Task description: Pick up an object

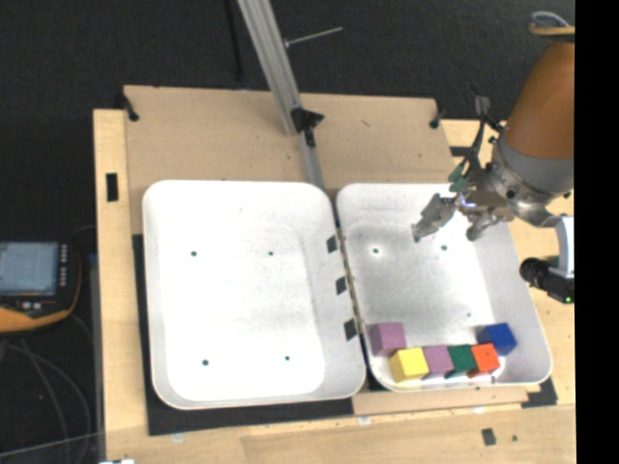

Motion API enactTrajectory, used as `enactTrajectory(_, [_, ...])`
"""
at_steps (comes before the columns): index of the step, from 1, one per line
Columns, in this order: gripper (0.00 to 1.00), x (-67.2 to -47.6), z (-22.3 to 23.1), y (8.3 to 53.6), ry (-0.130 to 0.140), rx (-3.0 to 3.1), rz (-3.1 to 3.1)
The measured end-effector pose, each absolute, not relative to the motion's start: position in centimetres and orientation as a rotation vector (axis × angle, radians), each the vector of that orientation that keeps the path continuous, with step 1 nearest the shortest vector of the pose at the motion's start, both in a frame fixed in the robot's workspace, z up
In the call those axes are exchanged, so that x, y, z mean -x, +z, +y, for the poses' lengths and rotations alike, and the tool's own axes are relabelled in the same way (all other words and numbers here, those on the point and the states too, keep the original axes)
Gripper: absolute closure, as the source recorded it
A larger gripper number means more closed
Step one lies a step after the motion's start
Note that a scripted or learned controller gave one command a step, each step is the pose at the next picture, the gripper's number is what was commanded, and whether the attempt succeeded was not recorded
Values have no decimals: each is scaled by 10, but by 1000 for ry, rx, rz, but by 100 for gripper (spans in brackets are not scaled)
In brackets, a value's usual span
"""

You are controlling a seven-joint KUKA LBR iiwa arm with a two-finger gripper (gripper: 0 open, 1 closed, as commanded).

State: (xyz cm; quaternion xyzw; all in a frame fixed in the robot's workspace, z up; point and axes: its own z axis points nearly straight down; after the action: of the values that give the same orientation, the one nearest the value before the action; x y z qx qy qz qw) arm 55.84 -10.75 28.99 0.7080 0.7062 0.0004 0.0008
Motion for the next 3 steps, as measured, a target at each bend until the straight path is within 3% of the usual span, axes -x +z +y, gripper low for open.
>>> enactTrajectory(1, [100, -559, -109, 301, 4, -2225, 2211])
enactTrajectory(2, [100, -560, -56, 192, -7, -2221, 2231])
enactTrajectory(3, [100, -547, 10, 197, 2, -2214, 2232])
